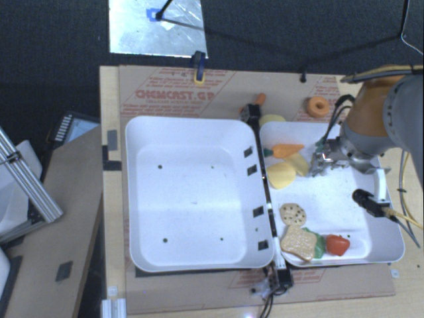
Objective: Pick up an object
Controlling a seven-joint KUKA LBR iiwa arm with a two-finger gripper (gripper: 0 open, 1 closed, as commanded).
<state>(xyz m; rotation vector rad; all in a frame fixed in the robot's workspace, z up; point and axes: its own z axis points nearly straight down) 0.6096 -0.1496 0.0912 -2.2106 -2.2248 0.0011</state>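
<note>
Arm point(381, 111) reaches in from the right over the right bin point(381, 240). Gripper point(319, 161) sits low in the bin's upper part, just beside a pale yellow wedge point(299, 165) and below the toy carrot point(286, 150). Whether it is spread or closed on anything: cannot tell, wrist housing blocks the tip.

Candidate objects all in right bin: yellow lemon-like piece point(281, 175) against the divider, cookie point(292, 213) lower down, bread slice point(299, 244) with a red tomato piece point(337, 244) at the bottom. Left bin point(192, 191) holds nothing to aim at. Donut point(318, 106) lies outside on the board.

Judgement: nearest target is the wedge. Centre over it, straddle its narrow axis, descend fully before closing; crowding by carrot and lemon piece risks a glancing push.
</note>
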